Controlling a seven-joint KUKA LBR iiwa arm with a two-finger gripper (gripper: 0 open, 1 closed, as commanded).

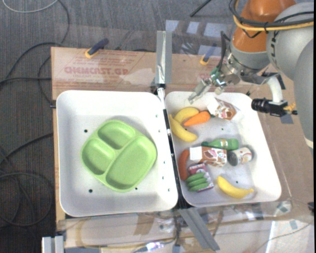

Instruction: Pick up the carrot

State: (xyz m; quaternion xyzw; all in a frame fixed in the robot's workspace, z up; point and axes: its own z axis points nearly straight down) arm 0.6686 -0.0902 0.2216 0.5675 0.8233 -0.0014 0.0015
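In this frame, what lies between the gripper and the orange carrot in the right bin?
Nothing. In the camera view the gripper hangs above the right white bin's far edge, and only bare white bin floor separates it from the orange carrot.

Two shallow white plastic bins (68,194) are sitting side by side. One green divided plate (119,155) is lying in one. The other bin (266,162) is holding two yellow bananas (182,124), one orange carrot (197,118) and one green bottle (221,144).
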